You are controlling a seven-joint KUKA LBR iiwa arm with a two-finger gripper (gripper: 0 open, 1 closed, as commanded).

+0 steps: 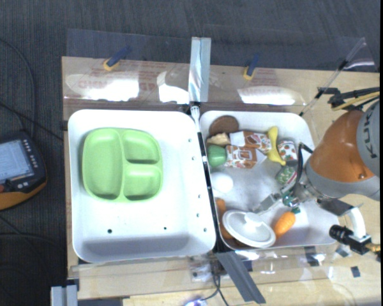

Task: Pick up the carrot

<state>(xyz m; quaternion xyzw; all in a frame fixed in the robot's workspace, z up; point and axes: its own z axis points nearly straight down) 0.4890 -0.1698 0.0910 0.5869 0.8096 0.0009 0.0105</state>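
Tool just above carrot, finger state unclear, arm hiding bin's right side

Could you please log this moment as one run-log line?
arm: over right white bin | gripper: above small orange carrot | carrot: on bin floor beside white bowl | grasp: not seen

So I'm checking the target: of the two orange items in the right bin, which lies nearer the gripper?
The carrot, beside the white bowl and just below the gripper. The other orange piece lies against the bin's left wall, beyond the bowl.
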